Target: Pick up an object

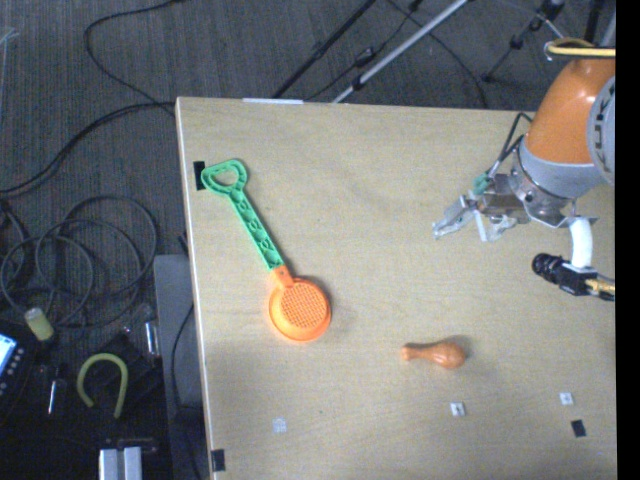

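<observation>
Strainer (268,268): a toy utensil with a green perforated handle and a round orange mesh head, lying flat on the tan bench (380,168) toward its left side. The handle runs up and left from the head and ends in a loop near the bench's left edge. A second candidate, a small orange pear-shaped object (436,353), lies on its side lower on the bench, well apart from the strainer; its exact identity is hard to make out.

The jaws (470,218) are positioned at the right of the bench, pointing left, over bare surface and apart from both objects. Nothing is seen between the fingers, but blur prevents reading whether they are parted or closed. The arm (570,128) is cut off at the right frame edge. Small marks dot the bench's lower right area, too small to identify. Cables (80,238) lie on the floor at left.
</observation>
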{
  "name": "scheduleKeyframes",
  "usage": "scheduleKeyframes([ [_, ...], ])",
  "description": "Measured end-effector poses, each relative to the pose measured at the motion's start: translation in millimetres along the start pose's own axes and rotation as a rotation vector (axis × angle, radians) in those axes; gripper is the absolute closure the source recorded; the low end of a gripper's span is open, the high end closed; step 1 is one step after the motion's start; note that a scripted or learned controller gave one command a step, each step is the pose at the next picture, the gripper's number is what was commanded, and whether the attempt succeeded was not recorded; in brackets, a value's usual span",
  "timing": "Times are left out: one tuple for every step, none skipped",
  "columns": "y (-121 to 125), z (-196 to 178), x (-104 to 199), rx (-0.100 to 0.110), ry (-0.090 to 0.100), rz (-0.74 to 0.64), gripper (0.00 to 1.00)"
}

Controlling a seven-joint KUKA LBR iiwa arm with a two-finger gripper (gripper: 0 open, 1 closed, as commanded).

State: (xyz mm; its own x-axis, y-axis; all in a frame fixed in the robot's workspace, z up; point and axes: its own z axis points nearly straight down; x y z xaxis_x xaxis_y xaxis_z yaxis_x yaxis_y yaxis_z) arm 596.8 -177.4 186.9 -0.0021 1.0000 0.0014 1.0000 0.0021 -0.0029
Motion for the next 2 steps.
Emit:
scheduleKeyframes([
  [47, 66, -23, -0.001, -0.007, -0.055, 0.0],
  [72, 102, -13, -0.002, -0.006, -0.27, 0.0],
])
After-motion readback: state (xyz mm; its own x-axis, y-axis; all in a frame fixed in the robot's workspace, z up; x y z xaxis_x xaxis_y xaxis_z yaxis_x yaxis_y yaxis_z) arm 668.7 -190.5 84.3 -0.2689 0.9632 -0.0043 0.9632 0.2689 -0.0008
